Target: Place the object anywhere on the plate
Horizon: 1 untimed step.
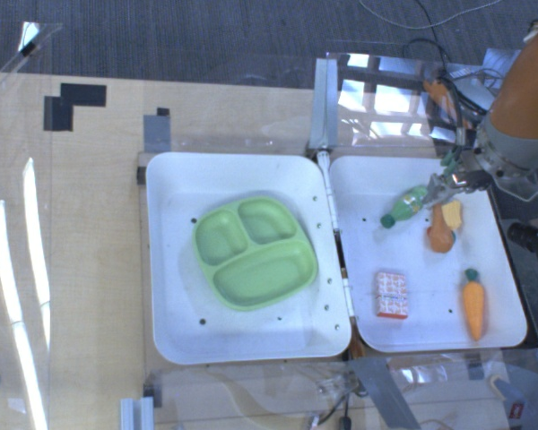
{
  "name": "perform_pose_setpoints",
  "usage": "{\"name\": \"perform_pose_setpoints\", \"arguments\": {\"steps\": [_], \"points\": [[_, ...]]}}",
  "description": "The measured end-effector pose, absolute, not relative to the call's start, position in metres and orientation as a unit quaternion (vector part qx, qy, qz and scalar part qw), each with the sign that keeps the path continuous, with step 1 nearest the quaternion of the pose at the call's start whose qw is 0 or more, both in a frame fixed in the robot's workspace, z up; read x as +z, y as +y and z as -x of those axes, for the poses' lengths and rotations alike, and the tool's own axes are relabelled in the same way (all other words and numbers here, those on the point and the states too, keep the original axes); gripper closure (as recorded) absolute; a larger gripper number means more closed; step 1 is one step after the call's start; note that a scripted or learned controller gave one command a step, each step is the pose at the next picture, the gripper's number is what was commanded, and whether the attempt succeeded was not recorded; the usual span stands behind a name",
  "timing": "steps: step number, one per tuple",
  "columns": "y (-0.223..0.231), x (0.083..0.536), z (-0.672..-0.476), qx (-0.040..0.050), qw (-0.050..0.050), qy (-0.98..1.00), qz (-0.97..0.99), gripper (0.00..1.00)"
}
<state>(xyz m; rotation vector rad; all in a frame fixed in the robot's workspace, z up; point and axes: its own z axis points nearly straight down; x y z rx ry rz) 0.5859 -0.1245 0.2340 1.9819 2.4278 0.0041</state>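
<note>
From the overhead camera, the gripper (pixel 448 179) is down at the far edge of the right bin (pixel 511 334), and I honestly can't tell how its jaws stand; it's all a grey blur there. A green bottle (pixel 405 206) lies tilted with its fat end right at the jaws and its cap pointing away toward the divider. Whether it's pinched or just touched, no idea.

What could go wrong, I reckon: that bottle is round and slick-looking, so a shallow grab at the end could let it swing or roll out on the way over. Also an orange-and-yellow toy (pixel 443 228) sits just below the jaws, close enough to get bumped or dragged along.

Containers: 2 bins. The right one holds the bottle, that orange toy, a carrot (pixel 472 303) further toward the near edge, and a small red-and-white block (pixel 392 295). The left bin (pixel 166 330), well off from the jaws, has the green 3-compartment plate (pixel 255 252), nothing on it yet.
</note>
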Motion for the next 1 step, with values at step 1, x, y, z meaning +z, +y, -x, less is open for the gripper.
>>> {"name": "perform_pose_setpoints", "arguments": {"steps": [1], "points": [[-0.0403,0.2432,-0.6031,0.0023,0.003,0.811,-0.585,1.00]]}}
